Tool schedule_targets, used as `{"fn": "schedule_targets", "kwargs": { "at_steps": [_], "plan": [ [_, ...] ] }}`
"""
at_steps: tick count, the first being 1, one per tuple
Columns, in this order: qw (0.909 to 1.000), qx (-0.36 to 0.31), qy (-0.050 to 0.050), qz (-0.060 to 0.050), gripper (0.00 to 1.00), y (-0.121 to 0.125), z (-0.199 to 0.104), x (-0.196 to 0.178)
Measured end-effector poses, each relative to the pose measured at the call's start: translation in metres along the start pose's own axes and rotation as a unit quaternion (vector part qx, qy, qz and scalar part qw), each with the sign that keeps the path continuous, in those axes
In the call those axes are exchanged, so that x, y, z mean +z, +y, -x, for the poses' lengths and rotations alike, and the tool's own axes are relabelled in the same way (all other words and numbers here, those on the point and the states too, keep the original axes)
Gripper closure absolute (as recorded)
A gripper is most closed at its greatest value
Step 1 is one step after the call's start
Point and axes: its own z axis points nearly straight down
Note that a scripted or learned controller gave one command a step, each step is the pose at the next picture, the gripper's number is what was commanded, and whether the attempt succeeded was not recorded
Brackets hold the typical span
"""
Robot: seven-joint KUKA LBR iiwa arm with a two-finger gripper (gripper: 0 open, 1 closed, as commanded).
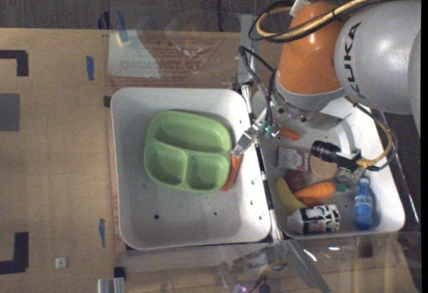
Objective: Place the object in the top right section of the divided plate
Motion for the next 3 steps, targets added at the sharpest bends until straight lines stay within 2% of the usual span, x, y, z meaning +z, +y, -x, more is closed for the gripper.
{"fn": "schedule_targets", "kwargs": {
  "at_steps": [2,3],
  "plan": [
    [1.0000,0.000,0.000,0.000,0.00,0.000,0.000,0.000],
    [1.0000,0.000,-0.001,0.002,1.00,0.001,0.001,-0.011]
  ]
}}
